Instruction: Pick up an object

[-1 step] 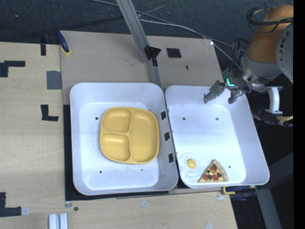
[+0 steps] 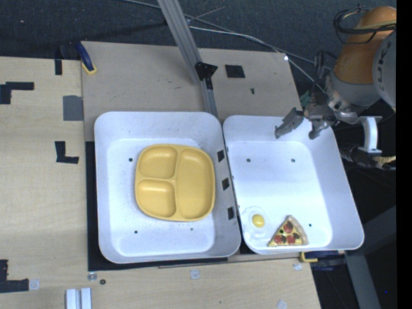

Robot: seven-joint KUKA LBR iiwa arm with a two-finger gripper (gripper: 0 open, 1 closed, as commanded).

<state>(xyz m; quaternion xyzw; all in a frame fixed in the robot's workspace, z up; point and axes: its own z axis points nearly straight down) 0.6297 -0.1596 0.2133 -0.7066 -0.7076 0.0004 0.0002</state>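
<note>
You would have done well to bring the end effector (image 2: 301, 125) down square over one toy before closing; the pizza slice (image 2: 288, 232) and fried egg (image 2: 257, 221) lay in the right bin's (image 2: 290, 172) near corner, well apart from it. It hung over that bin's far edge, fingers spread and holding nothing (the yellow divided plate (image 2: 174, 182) sat in the left bin (image 2: 116, 192)).
</note>
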